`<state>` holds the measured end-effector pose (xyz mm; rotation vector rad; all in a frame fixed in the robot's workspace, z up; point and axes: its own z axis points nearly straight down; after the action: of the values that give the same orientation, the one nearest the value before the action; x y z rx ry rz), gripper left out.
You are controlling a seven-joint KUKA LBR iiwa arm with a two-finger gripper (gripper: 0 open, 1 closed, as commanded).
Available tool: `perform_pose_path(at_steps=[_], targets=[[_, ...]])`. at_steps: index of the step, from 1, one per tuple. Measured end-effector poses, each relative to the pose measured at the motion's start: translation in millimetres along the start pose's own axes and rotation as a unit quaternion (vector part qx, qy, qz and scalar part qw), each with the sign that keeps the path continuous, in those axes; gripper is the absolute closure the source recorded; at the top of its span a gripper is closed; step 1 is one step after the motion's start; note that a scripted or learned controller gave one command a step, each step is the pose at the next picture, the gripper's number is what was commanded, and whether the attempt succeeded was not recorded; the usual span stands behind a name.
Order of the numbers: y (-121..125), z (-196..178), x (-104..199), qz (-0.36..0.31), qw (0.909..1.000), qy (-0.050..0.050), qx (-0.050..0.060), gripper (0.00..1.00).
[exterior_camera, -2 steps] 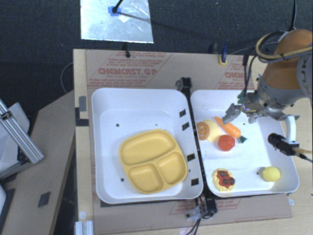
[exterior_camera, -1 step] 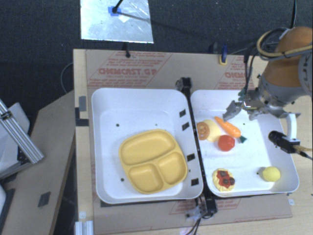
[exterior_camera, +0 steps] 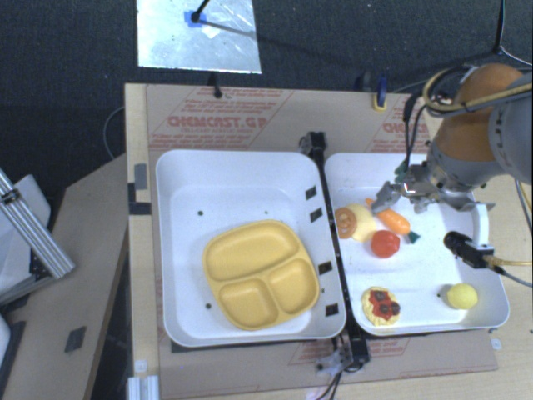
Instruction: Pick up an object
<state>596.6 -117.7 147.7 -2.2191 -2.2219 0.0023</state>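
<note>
Where the jaws [exterior_camera: 390, 197] meet the carrot [exterior_camera: 394, 220], their grip is unclear.

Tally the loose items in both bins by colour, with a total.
Yellow: 3: tray, lemon, roll
Orange: 1: carrot
Red: 1: tomato
Red on yellow: 1: pizza
Total: 6

Yellow divided tray [exterior_camera: 261, 272] in the left bin [exterior_camera: 179, 223]; silver sheet [exterior_camera: 198, 23] beyond the bench.
</note>
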Motion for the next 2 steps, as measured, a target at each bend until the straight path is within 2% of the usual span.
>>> perform_pose_path(at_steps=[1, 2], targets=[[2, 42, 3, 0.0, 1.0, 0.0, 0.0, 0.0], [6, 58, 2, 0.0, 1.0, 0.0, -0.005, 0.0]])
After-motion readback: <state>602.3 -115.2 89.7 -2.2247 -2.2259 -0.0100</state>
